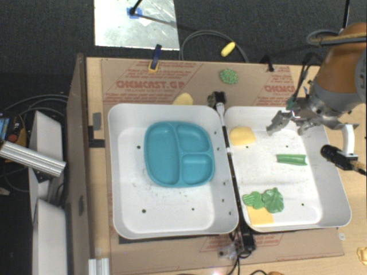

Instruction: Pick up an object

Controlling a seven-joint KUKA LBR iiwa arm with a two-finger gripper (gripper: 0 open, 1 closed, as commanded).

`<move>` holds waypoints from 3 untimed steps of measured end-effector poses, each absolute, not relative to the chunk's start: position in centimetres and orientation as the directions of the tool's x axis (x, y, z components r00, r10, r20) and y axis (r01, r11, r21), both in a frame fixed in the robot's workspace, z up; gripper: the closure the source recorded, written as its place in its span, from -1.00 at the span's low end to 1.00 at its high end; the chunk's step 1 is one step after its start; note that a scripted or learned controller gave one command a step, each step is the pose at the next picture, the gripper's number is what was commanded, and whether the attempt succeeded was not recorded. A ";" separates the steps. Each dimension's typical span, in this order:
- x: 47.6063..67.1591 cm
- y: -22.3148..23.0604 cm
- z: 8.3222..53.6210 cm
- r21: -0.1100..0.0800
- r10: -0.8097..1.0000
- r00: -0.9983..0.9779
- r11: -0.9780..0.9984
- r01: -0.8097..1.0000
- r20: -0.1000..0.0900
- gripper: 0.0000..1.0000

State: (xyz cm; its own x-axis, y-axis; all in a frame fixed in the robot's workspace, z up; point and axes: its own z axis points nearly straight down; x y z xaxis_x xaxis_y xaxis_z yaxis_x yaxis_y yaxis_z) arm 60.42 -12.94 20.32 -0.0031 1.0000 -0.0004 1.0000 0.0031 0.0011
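Two shallow white bins sit side by side on the bench, and the gripper (pixel 289 122) hovers over the far rim area of the right bin (pixel 332 211), at its upper right. Whether the fingers are spread or pressed together I cannot tell from this angle; nothing shows between them.

Edges and room first: the right bin's far wall is just behind the gripper, and the arm (pixel 341 73) with its orange band crowds the right side. Toward the near side of the gripper the white floor is bare, and there is more open floor down the bin's middle.

Contents, from the gripper outward: a yellow rounded piece (pixel 242 135) lies to the gripper's left, close to the divider between the bins. A small green bean-like strip (pixel 291 160) lies just nearward of the gripper, apart from it, flat on the floor. Farther toward the near edge, a green leafy toy (pixel 265 200) rests partly on a flat yellow piece (pixel 261 216), the two touching.

Well to the left of the gripper, the left bin (pixel 129 211) holds a teal divided plate (pixel 178 153) with three compartments, lying flat near the centre.

Beyond the bins, on the cardboard, a small green round object (pixel 229 76) sits back and left of the gripper.
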 end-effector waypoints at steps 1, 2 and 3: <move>60.6 -17.6 14.1 0.000 1.000 0.001 -0.001 1.000 -0.002 -1.00; 58.6 -18.0 11.6 -0.001 1.000 0.000 0.000 1.000 0.000 -1.00; 58.8 -16.6 8.6 0.008 1.000 -0.005 0.005 1.000 -0.004 -1.00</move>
State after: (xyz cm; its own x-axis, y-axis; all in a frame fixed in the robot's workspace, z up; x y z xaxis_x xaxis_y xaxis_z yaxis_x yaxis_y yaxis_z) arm 58.82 -16.64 8.63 -0.0054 1.0000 -0.0040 1.0000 0.0055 0.0077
